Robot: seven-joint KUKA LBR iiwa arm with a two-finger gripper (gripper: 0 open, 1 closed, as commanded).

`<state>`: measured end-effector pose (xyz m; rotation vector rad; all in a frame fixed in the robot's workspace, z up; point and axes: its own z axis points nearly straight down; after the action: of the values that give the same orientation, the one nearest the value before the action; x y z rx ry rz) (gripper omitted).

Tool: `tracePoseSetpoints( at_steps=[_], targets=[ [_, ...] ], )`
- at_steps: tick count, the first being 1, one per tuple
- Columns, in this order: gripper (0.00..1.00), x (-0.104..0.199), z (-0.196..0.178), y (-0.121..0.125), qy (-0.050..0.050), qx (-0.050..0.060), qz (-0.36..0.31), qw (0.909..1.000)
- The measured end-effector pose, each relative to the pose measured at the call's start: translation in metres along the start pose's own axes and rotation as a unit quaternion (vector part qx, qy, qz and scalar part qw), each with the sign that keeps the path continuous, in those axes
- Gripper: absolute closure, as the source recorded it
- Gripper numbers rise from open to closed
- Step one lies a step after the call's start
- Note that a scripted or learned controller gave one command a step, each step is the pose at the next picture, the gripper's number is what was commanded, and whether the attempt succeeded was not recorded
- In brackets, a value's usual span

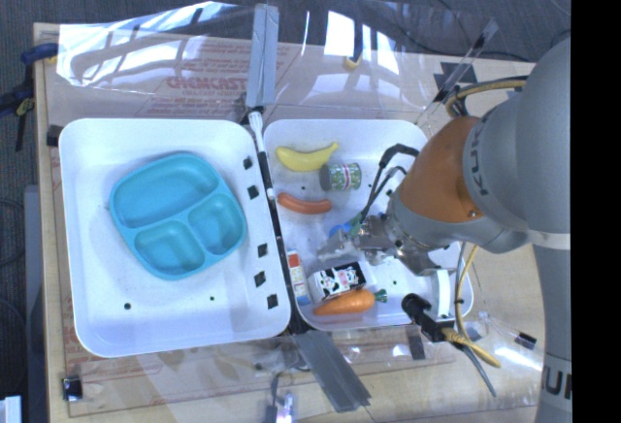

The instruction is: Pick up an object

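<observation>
We see the grey arm [529, 159] with its glossy orange band [441, 174] reaching into the right bin [412, 135] from the right. The gripper [364, 235] sits low over the bin's middle, just above a small black-and-white patterned box [340, 277]. Its tip is a tangle of metal and cable, so we cannot tell how it stands or whether it grips anything.

In the right bin: a curved yellow banana [306, 157] at the far end, a small green-labelled can [342, 177] lying on its side beside it, a smooth reddish sausage shape [304, 205] below those, and an orange carrot [343, 304] with a green tip at the near wall, touching the patterned box. A thin red-and-white tube [296, 274] lies along the divider.

The left bin [87, 295] holds a blue three-compartment plastic tray [177, 214] with rounded corners.
</observation>
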<state>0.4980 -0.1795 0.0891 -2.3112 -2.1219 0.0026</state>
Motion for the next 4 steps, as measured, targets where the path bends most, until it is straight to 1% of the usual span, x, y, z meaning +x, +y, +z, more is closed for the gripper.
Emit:
tracePoseSetpoints(
  at_steps=[1,2,3,4],
  targets=[
    [0.00,0.038,-0.001,0.008,-0.002,-0.002,-0.014,0.9999],
    [0.00,0.048,0.001,0.068,0.000,0.001,-0.033,0.9995],
    [0.00,0.048,0.001,0.134,-0.001,0.006,-0.084,0.9965],
    [0.00,0.053,0.002,0.143,-0.008,0.019,-0.090,0.9957]
  ],
)
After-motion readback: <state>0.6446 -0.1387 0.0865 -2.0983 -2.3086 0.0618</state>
